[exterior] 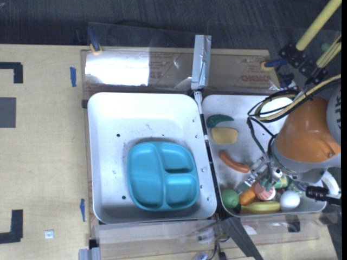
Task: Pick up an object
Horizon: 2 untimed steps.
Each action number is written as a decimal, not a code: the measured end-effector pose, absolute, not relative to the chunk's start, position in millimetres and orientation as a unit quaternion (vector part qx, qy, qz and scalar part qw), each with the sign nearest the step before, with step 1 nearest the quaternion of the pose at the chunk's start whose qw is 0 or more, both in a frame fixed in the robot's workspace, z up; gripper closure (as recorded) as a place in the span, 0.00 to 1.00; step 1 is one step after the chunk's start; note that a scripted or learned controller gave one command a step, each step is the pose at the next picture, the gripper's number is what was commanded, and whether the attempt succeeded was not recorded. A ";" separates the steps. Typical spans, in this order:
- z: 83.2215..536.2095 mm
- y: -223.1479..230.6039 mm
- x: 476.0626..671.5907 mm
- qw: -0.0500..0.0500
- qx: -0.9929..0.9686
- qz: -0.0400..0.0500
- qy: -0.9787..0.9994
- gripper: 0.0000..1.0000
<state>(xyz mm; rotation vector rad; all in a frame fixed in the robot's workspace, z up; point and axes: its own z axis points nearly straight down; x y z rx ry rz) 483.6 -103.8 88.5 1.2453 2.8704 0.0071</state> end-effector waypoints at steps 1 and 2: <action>172.4 -165.5 522.9 0.004 0.415 0.001 0.910 0.00; 109.4 -103.4 547.8 0.000 0.311 0.001 0.951 0.00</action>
